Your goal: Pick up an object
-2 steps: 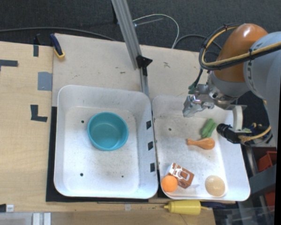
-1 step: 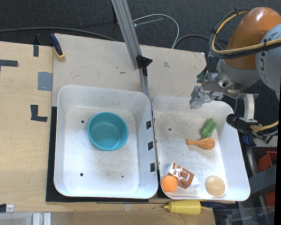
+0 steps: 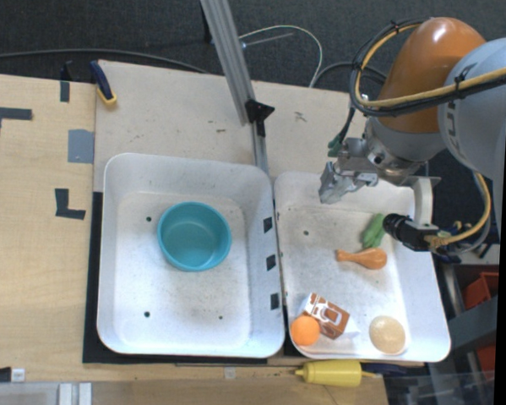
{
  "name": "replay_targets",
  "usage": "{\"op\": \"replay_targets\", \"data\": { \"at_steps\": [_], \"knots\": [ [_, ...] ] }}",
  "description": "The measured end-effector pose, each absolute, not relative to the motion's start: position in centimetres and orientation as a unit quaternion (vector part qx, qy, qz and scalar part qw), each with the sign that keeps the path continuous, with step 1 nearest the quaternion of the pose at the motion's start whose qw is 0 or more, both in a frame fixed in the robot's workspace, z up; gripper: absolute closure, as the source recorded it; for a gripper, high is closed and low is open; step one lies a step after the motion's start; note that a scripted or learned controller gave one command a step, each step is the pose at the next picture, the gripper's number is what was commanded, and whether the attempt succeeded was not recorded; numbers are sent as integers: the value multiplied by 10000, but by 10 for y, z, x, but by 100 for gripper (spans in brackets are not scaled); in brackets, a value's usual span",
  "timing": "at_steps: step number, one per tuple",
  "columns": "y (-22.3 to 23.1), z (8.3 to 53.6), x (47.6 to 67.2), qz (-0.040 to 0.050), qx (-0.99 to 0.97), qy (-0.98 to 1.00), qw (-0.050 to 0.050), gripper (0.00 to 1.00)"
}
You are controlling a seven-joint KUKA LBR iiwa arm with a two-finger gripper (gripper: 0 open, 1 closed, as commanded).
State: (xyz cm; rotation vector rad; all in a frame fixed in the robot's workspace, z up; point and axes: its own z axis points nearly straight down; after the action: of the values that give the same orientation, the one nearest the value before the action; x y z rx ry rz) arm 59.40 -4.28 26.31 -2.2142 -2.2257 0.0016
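The claw (image 3: 332, 190) is positioned over the far left corner of the right bin (image 3: 421, 333), with its tips pointing down toward the bin floor. Nothing is visible between its fingers; whether they are spread or closed cannot be determined. Nearest to the claw, a green object (image 3: 373, 230) lies against the right side of the bin, with an orange-brown drumstick-shaped object (image 3: 362, 259) just below it. At the near edge of the bin, an orange ball (image 3: 305, 331) touches a brown-and-white package (image 3: 329, 315); a pale round object (image 3: 387, 333) sits apart to the right. The left bin (image 3: 120, 233) contains a teal bowl (image 3: 194, 236), upright. A yellow bottle (image 3: 332, 373) lies on the table (image 3: 32, 228) just outside the right bin's near rim.
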Motion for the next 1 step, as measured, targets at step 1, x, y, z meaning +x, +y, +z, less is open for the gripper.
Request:
{"op": "replay_targets", "data": {
  "at_steps": [1],
  "knots": [
    [11,261,574,7,-7048,-7094,17,100]
  ]
}}
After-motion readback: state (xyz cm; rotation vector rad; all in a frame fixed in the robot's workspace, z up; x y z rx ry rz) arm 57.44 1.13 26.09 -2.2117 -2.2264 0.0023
